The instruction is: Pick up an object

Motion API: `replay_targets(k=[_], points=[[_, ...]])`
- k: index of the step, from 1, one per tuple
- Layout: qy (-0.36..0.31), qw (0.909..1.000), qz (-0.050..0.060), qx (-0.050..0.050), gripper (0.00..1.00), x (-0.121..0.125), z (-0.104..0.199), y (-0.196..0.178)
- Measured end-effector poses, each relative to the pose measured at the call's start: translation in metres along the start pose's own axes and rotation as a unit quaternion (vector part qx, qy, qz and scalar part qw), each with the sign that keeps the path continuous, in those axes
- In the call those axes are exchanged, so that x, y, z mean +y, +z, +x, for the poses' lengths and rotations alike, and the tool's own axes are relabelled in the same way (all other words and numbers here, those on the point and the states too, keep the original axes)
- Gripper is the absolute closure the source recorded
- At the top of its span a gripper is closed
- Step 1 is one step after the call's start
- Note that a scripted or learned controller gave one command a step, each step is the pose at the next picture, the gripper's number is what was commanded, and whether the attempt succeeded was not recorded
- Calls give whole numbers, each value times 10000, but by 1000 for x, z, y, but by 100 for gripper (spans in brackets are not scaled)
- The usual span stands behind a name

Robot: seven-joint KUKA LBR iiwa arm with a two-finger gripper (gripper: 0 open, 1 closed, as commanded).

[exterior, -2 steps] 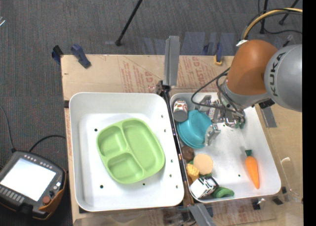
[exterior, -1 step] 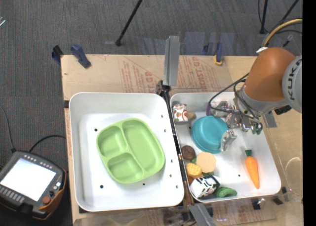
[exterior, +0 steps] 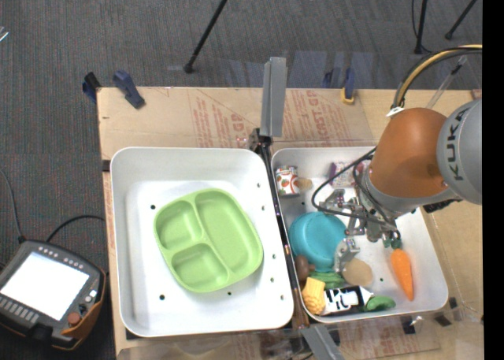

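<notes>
Grey carpet surrounds the bench [exterior: 181,118]. Its left bin [exterior: 126,193] carries a green divided plate [exterior: 209,239] at its middle. Along the right bin's [exterior: 435,260] left edge lie a teal bowl [exterior: 315,238] and corn [exterior: 315,294]—the claw [exterior: 349,250] hangs beside the bowl, over a potato [exterior: 357,272], its state unclear. A carrot [exterior: 402,272] lies near the right edge.
</notes>
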State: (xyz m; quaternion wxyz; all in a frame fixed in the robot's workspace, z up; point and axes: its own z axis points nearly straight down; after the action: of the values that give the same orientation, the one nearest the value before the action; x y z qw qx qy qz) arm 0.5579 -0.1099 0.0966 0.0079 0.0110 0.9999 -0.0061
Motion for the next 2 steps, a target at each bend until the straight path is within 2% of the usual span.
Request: replay_targets(k=[1,2], points=[[94,9999,-44,-112,0,-34,48,-2],[32,10000,-51,19,0,-9,-11,3]])
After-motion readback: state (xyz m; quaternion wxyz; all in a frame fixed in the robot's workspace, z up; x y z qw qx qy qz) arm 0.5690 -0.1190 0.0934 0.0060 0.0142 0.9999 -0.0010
